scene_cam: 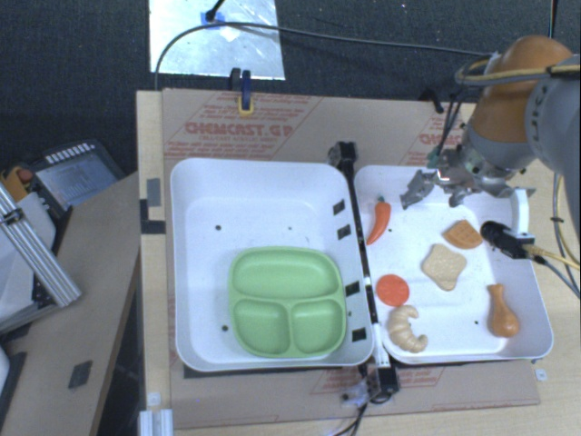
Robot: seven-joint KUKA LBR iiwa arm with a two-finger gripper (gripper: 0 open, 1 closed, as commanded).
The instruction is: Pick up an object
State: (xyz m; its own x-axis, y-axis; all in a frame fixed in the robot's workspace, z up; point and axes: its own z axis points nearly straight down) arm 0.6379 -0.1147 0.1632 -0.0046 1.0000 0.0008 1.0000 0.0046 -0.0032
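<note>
Two white bins; one green divided plate; toy foods, one each: carrot, tomato slice, croissant, bread slice, drumstick, orange piece

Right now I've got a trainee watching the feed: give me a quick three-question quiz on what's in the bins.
1. True or false: the green divided plate lies in the left bin.
2. Which item lies nearest the divider between the bins? A) carrot B) drumstick C) bread slice
3. Fill in: the pincer hovers over the ____ bin.

Key: 1 true; 2 A; 3 right.
</note>
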